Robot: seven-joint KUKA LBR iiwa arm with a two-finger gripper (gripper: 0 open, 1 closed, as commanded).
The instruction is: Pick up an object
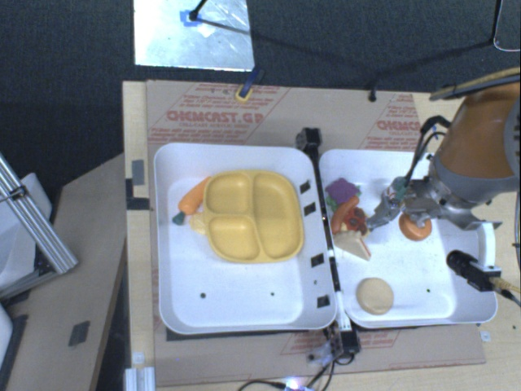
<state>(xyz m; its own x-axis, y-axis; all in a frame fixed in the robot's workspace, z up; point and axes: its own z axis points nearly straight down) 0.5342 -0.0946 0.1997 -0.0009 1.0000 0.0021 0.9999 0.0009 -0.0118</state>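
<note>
Two shallow white bins were seen side by side on a tabletop (212, 112) covered with printed cardboard. The left bin (175, 300) held a yellow divided plate (248, 216) near its middle. A toy carrot (192, 197) lay against the plate's left rim, toward the bin's left wall.

The right bin (423, 304) held several small toys. A purple piece (342, 191) lay near the bin's left wall, toward the far edge. Just in front of it lay a red and orange piece (348, 215), with a pale wedge (353, 244) touching it on the near side. A round beige piece (375, 295) sat well apart, close to the bin's near edge. An orange round piece (416, 228) lay toward the right side, partly covered by the arm.

The grey arm with its orange band was seen reaching in from the right. Its gripper (379, 216) was lowered just beside the red and orange piece. Whether the jaws were spread or pressed together could not be told, and nothing was clearly seen between them.
</note>
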